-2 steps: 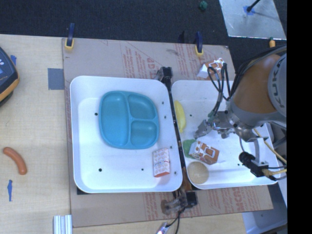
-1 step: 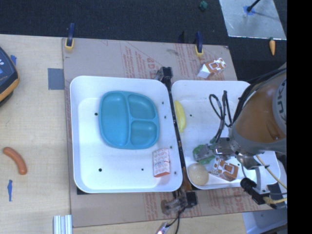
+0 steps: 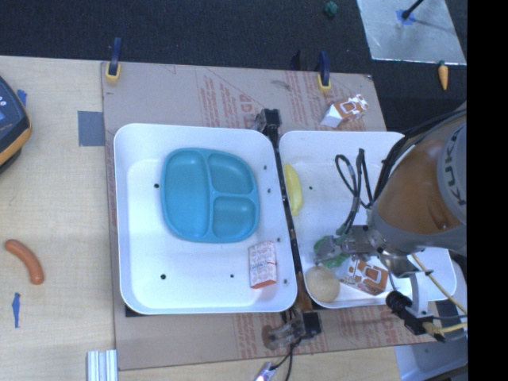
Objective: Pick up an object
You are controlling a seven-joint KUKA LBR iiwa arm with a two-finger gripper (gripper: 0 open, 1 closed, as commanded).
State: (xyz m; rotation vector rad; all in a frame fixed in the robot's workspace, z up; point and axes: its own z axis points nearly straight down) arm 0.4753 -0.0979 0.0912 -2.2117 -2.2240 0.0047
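My gripper (image 3: 347, 250) hangs low in the right bin (image 3: 317, 145), near its front, at the end of the grey arm with its orange band (image 3: 413, 193). Just left of the gripper and touching it lies a small green object (image 3: 324, 249). An orange and white carton (image 3: 365, 277) lies under the wrist, partly hidden. A tan round object (image 3: 322, 285) rests at the bin's front left corner. Against the bin's left wall lies a yellow object (image 3: 293, 189). In the left bin (image 3: 135, 292) a blue divided plate (image 3: 210, 195) lies next to a small red and white carton (image 3: 263, 263).
Another small carton (image 3: 345, 111) lies on the cardboard behind the right bin. A brown sausage (image 3: 25, 261) rests on the bench far left. A dark device (image 3: 9, 125) sits at the left edge. Black cables (image 3: 353, 177) loop above the right bin.
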